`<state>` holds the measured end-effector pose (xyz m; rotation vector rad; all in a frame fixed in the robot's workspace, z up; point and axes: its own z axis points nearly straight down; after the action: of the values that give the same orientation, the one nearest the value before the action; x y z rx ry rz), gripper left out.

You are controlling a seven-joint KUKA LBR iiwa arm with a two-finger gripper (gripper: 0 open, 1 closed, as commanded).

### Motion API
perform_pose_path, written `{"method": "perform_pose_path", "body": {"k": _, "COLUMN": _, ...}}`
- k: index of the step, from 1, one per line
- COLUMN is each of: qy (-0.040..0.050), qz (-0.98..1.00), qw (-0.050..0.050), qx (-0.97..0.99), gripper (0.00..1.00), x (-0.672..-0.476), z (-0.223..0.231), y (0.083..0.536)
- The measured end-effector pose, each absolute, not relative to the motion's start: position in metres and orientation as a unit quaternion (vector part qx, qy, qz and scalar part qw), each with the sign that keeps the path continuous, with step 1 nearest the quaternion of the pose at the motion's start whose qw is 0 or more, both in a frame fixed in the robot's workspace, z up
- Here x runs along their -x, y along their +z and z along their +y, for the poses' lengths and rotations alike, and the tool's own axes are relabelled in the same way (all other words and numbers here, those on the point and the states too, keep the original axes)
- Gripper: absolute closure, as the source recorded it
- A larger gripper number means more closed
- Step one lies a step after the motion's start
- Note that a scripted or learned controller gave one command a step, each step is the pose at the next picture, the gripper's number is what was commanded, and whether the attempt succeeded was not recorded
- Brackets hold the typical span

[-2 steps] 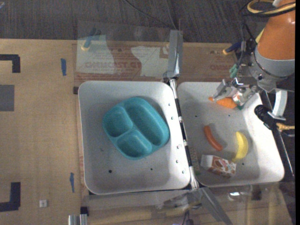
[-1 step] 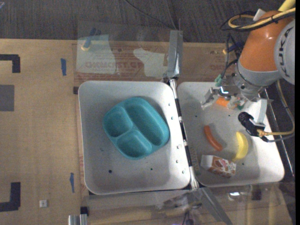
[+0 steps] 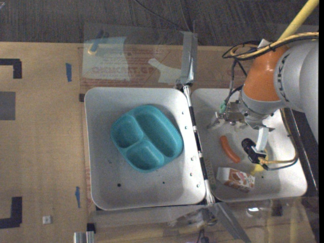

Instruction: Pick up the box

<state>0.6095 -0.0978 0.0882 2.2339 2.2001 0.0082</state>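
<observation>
Pincer point(image 3: 230, 117) hangs over right shallow white bin point(image 3: 298, 184), upper part; whether open or shut, cannot tell. Small white-and-orange cardboard box point(image 3: 236, 178) lies flat near bin's front edge, well below pincer. Orange sausage-shaped toy point(image 3: 229, 149) between them. Teal divided plastic plate point(image 3: 147, 137) in left bin point(image 3: 101, 151).

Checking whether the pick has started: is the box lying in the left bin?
No. The box lies in the right bin, near its front edge, beside an orange sausage-shaped item.
</observation>
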Motion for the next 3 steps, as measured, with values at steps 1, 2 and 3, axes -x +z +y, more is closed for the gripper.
{"method": "perform_pose_path", "body": {"k": 1, "qy": 0.0002, "qz": 0.731, "qw": 0.001, "qx": -0.682, "gripper": 0.0, "x": -0.511, "z": -0.174, "y": 0.089}}
{"method": "perform_pose_path", "body": {"k": 2, "qy": 0.0025, "qz": 0.643, "qw": 0.003, "qx": -0.766, "gripper": 0.0, "x": -0.597, "z": -0.135, "y": 0.088}}
{"method": "perform_pose_path", "body": {"k": 3, "qy": -0.0012, "qz": 0.594, "qw": 0.0, "qx": -0.805, "gripper": 0.0, "x": -0.667, "z": -0.126, "y": 0.086}}
